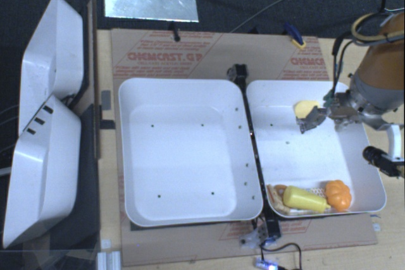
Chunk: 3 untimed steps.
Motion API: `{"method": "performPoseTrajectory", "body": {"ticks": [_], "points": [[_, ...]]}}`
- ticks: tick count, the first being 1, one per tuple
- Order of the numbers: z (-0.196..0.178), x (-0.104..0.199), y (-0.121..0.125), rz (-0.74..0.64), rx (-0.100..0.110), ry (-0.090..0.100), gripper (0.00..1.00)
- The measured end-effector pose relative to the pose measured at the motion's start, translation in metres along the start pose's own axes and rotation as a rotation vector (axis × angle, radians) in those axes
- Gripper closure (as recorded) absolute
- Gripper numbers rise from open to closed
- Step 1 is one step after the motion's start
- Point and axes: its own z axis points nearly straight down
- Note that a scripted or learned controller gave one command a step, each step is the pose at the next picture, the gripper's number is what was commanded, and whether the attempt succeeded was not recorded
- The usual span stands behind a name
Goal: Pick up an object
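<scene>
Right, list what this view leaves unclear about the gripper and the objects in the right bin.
- Gripper: too small and dark to read its fingers.
- Pale yellow object: partly covered by the gripper; shape unclear.
- Item under the yellow bottle and orange object: mostly hidden.
- Arm: cut off by the right edge.

left bin point(183, 199) bare and open, right bin point(278, 148) centre free, yellow bottle point(305, 198), orange point(338, 195) crowding near wall
</scene>
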Motion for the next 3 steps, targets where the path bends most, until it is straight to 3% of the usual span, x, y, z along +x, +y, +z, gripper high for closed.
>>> {"method": "performPoseTrajectory", "body": {"ticks": [1, 2, 3], "points": [[0.002, -0.056, 0.021, 0.004, 0.000, -0.001, 0.00], [-0.001, -0.056, 0.040, -0.001, -0.001, 0.000, 0.00], [0.100, -0.069, 0.065, 0.000, 0.008, 0.002, 0.00]]}}
